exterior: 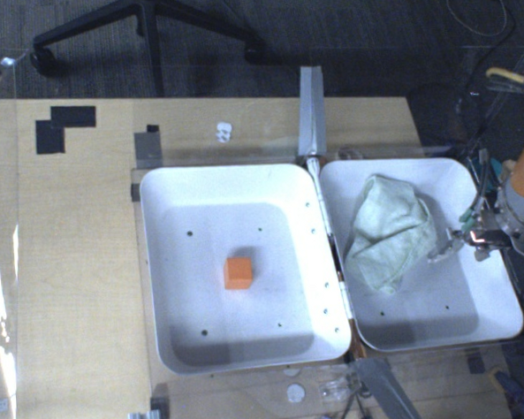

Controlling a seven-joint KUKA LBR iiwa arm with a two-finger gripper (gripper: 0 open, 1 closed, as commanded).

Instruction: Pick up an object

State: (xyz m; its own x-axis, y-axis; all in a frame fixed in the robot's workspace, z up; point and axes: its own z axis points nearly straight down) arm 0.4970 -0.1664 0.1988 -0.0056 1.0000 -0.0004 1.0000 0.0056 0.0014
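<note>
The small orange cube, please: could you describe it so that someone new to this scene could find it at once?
Look at the wooden bench bearing two shallow white bins side by side, and take the left bin. Near the middle of its floor sits the small orange cube, alone. The crumpled pale cloth lies in the right bin, near the arm's gripper; the cube is the one bright, hard-edged thing.

We look down from one fixed camera set above the bench (72, 287), tilted at a slant. Our view takes in both white bins: the left bin (172, 254) and the right bin (489, 310), side by side, with dark floor (366, 29) along the top.
</note>
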